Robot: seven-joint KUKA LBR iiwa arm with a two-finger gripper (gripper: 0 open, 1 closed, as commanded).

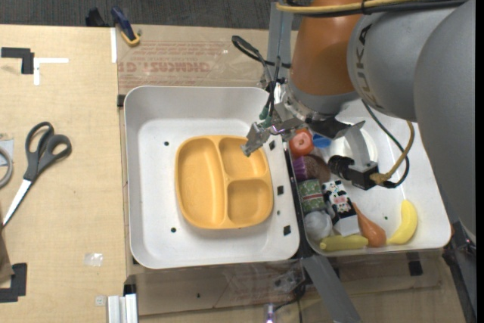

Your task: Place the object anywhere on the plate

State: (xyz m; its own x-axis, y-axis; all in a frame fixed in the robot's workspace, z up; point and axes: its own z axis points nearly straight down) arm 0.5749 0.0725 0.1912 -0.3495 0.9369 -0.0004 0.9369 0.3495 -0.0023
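The yellow plate (224, 181), split into three compartments, lies in the left white bin (144, 185). My gripper (252, 141) hangs over the plate's upper right rim, close to the wall between the two bins. I see no object on the plate. Several small items lie in the right bin (423, 185): a red round fruit (302, 141) just right of the gripper, a green packet (310, 194), a cow-patterned carton (339, 203), a carrot (370, 227), a banana (405, 223) and a long yellow piece (344, 242).
The arm's orange wrist band (325, 41) and grey body cover the right bin's upper part. On the bench at the left lie scissors (34, 159). A cardboard sheet (189, 60) sits behind the left bin.
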